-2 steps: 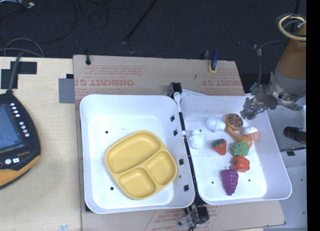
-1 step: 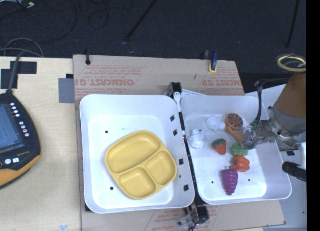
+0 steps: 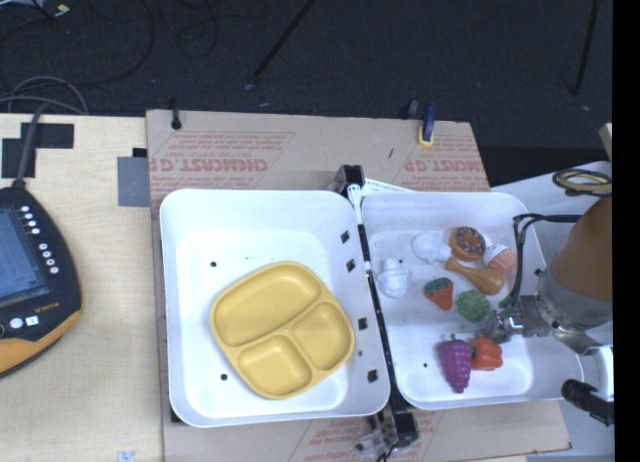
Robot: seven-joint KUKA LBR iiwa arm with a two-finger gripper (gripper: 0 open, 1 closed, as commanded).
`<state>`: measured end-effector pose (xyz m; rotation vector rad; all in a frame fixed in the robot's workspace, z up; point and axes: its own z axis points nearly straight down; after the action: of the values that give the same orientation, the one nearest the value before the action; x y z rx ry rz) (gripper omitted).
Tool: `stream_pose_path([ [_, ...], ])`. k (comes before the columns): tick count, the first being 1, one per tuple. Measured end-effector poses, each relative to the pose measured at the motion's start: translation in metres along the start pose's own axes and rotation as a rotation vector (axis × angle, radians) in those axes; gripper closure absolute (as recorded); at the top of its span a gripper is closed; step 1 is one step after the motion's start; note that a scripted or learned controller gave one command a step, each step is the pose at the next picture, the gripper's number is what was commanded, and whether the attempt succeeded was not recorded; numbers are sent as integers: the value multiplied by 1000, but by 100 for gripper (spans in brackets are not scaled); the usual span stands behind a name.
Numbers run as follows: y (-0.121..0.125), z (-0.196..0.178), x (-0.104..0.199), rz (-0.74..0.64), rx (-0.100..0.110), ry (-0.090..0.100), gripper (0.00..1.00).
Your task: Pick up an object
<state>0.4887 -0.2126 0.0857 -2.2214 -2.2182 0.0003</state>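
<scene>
The gripper [image 3: 507, 322] sits at the right bin [image 3: 400, 212] edge — its opening cannot be judged, and nothing is visibly held. The red pepper [image 3: 487, 352] touches the purple grapes [image 3: 455, 364] just below — a descent risks nudging both or clipping the broccoli [image 3: 473, 304].

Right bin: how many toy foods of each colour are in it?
White: 2
Tan or brown: 2
Green: 1
Purple: 1
Red or orange: 2
Total: 8
</scene>
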Motion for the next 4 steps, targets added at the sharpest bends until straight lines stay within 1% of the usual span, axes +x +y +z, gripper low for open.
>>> stream_pose_path([
  [1,-11,-3,0,-4,-6,-3,100],
  [4,-12,-3,-2,8,-5,0,100],
])
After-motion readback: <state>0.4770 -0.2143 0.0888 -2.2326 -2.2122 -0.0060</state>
